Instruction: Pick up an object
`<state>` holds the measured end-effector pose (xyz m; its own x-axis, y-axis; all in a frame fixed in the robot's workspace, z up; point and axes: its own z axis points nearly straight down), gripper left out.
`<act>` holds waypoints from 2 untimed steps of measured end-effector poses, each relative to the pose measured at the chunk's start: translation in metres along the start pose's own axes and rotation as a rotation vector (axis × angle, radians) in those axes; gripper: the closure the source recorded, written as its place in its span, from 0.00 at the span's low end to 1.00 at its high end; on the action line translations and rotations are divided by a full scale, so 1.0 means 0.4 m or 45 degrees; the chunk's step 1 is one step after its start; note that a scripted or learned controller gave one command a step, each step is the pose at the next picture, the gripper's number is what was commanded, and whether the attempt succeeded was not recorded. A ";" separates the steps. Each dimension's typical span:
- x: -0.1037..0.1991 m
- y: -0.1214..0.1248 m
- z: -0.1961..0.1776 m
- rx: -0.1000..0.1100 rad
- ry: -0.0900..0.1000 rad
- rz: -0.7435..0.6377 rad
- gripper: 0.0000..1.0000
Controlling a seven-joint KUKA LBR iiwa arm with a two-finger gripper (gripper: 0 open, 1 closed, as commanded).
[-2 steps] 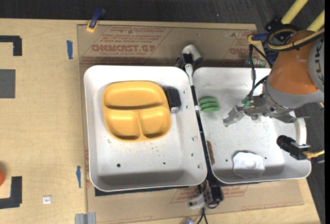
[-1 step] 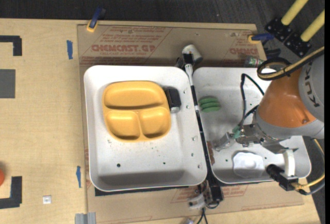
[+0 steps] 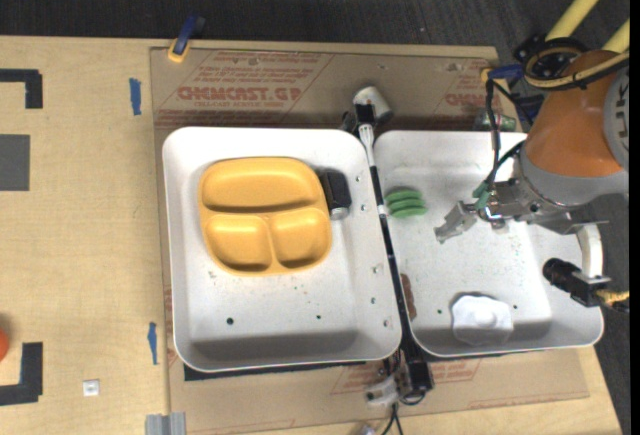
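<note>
Gripper [image 3: 452, 220] hovers just right of the green object [image 3: 405, 202], fingers spread and holding nothing, presumably lining up a grasp.

grey arm [image 3: 575, 158] reaching left, hand [image 3: 452, 223] low

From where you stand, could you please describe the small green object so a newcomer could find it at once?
Look at the right bin of the two white ones. Near its upper left corner, close to the divider between the bins, lies the green object, left of the claw. It is ribbed and the one green thing there; the bin's other item, a white lump, sits near the front wall.
</note>
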<state>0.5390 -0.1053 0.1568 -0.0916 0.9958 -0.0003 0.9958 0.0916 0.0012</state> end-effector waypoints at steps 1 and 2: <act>-0.008 -0.152 0.180 0.003 0.001 -0.076 0.00; -0.008 -0.151 0.180 0.002 0.001 -0.076 0.00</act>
<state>0.4791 -0.1140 0.0849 -0.1508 0.9886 0.0006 0.9886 0.1508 0.0000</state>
